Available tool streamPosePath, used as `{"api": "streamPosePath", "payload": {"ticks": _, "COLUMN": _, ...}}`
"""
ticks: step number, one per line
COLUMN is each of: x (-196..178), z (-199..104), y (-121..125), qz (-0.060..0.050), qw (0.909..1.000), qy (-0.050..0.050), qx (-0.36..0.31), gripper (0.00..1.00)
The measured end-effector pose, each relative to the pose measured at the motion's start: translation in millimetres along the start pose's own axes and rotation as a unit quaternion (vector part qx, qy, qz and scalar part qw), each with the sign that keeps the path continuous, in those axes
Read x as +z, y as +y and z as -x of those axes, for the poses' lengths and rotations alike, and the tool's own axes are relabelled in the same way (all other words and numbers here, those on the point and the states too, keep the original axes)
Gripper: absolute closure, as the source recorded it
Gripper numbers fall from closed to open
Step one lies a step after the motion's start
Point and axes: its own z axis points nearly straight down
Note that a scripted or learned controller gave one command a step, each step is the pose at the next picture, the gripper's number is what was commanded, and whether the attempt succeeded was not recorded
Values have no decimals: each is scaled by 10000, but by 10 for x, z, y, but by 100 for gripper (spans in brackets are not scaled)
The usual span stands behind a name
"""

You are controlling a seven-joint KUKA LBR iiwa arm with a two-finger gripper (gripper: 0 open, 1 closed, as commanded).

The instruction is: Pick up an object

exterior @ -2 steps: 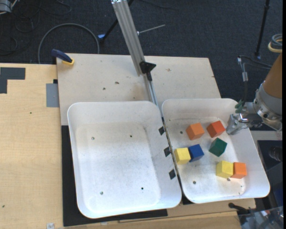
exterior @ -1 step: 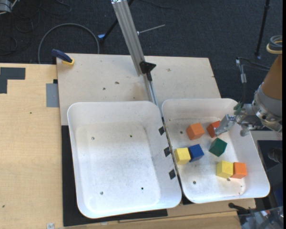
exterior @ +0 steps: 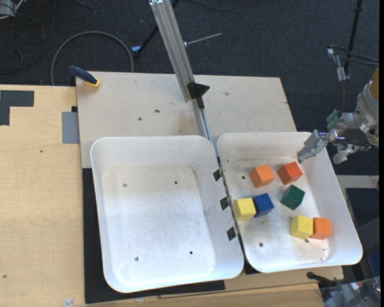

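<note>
Seven blocks (exterior: 263, 174) in right bin (exterior: 345, 245).

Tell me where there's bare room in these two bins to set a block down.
The left bin offers bare floor from wall to wall. In the right bin, blocks crowd the middle, from the orange block to the yellow block; a bare patch lies along its near rim.
</note>
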Motion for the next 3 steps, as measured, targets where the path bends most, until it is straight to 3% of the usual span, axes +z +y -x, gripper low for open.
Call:
{"api": "streamPosePath", "payload": {"ticks": 1, "x": 1532, "z": 34, "y": 184, "qz": -90, "qw": 10000, "qy": 17, "qx": 13, "gripper": 0}}
{"api": "streamPosePath", "payload": {"ticks": 2, "x": 2113, "z": 178, "y": 20, "qz": 113, "qw": 9999, "qy": -42, "qx": 0, "gripper": 0}}
{"api": "streamPosePath", "payload": {"ticks": 3, "x": 2200, "z": 132, "y": 230, "qz": 109, "qw": 9999, "qy": -53, "qx": 1, "gripper": 0}}
